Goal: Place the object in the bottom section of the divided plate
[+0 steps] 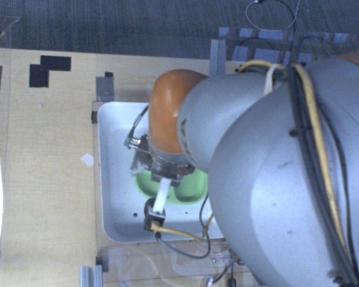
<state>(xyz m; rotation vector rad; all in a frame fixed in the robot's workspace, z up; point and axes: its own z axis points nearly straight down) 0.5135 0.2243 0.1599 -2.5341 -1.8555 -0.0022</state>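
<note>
Cannot tell the gripper's (163,171) grip state — low over green divided plate (192,190), lower centre; object hidden, so weight and hold-point unjudgeable.

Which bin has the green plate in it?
The shallow white bin at the view's left: the green plastic divided plate lies in it. The grey arm covers the right-hand bin.

The counter (42,178) looks like pale, matt wood. The bin (110,160) is smooth white plastic with a soft sheen; the divided plate (194,190) is glossy green plastic. The arm (275,178) has a smooth grey shell.
</note>
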